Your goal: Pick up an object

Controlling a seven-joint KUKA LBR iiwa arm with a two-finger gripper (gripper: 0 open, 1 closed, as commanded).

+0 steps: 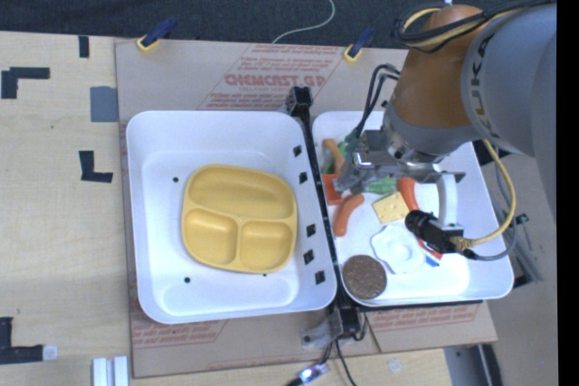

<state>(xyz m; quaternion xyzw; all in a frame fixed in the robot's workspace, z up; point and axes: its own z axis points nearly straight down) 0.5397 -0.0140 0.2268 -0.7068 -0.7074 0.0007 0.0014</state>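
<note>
Toy food (391, 209): yellow cheese slice, orange sausage, brown round patty.

Toy foods crowd the right bin (488, 285): brown cookie (365, 277), cheese slice (391, 209), fried egg (396, 249), orange sausage (346, 213).

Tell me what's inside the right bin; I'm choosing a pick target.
The right bin holds a brown disc, a yellow cheese square, an orange sausage and a white fried-egg piece. The arm covers the bin's upper middle, hiding whatever lies beneath.
</note>
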